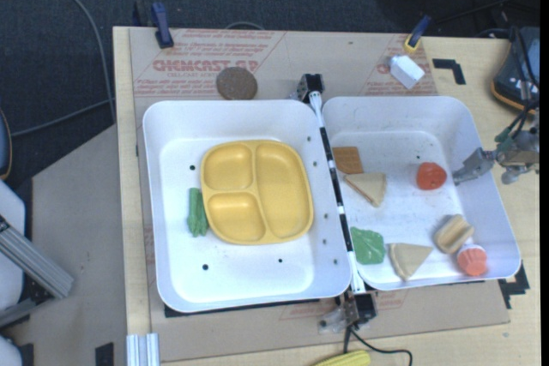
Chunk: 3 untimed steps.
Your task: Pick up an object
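I read both bins (163, 150) as plain white; the divided plate (256, 190) is solid yellow, with a green piece (198, 213) beside it. In the right-hand bin I see a red ball (431, 177), a brown square (347, 159), tan wedges (369, 187), a green lump (368, 246) and an orange-pink item (472, 260). The desk (257, 60) is tan cardboard with red print.

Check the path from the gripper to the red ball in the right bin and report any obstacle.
Nothing visible blocks it. The gripper sits at the right bin's right rim, and bare bin floor separates it from the red ball.
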Tool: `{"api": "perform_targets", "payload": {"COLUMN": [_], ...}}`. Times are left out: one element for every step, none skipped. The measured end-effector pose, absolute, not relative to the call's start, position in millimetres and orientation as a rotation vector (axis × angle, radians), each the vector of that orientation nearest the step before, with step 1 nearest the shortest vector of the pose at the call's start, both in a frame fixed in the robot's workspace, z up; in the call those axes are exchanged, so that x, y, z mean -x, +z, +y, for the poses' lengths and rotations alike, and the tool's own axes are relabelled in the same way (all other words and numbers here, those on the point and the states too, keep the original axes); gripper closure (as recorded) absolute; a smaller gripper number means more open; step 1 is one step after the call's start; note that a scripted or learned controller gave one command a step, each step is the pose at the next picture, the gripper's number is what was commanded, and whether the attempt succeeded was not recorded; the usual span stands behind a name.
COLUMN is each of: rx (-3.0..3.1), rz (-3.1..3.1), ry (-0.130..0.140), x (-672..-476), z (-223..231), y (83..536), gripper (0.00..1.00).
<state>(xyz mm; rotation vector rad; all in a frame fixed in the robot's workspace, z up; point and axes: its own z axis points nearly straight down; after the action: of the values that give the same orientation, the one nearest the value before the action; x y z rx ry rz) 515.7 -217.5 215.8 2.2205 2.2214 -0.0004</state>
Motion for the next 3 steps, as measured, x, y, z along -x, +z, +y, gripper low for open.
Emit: {"api": "perform_targets", "payload": {"rx": [-2.221, -2.222, -2.219], "rz": [2.222, 2.225, 2.224], "ry": [0.0, -0.001, 0.001], "x": [-574.8, -570.8, -571.4], "z": [-211.3, -181.9, -181.9], "y": [124.8, 84.3, 94.6], "gripper": [0.0, 0.0, 1.0]}}
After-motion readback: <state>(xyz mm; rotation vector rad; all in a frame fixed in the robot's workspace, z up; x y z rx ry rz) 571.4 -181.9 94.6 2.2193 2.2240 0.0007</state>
